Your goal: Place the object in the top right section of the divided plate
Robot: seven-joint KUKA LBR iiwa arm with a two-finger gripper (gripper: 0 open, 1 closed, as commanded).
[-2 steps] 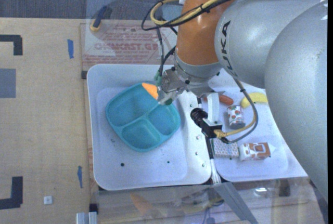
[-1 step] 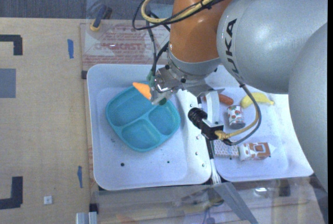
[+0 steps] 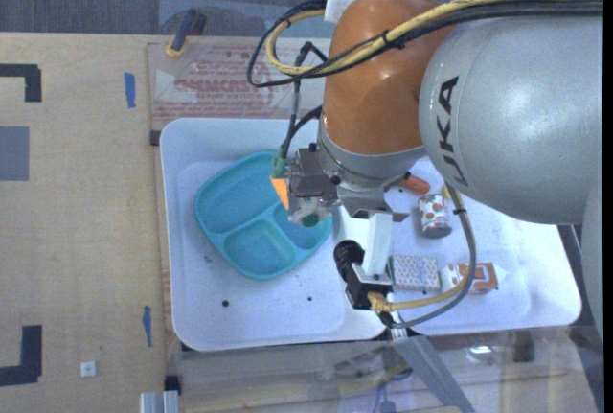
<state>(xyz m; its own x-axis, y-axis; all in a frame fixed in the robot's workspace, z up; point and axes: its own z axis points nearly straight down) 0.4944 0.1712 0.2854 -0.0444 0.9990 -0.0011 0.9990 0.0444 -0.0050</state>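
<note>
Glossy blue divided plate [image 3: 251,224], rounded and moulded, sat in the left white bin [image 3: 192,306]. Small orange object [image 3: 280,190] was right beside the gripper [image 3: 305,210], over the plate's right edge; couldn't tell if gripped.

Robotics lab/test cell, not a home. Signs: big grey industrial arm [image 3: 508,104] w/ orange band filling upper right of frame, loose yellow cables [image 3: 287,28] over it, plywood desk [image 3: 77,210] at left w/ black corner marks [image 3: 24,80] & blue tape bits [image 3: 129,90], white bins [image 3: 192,306] at center.
</note>
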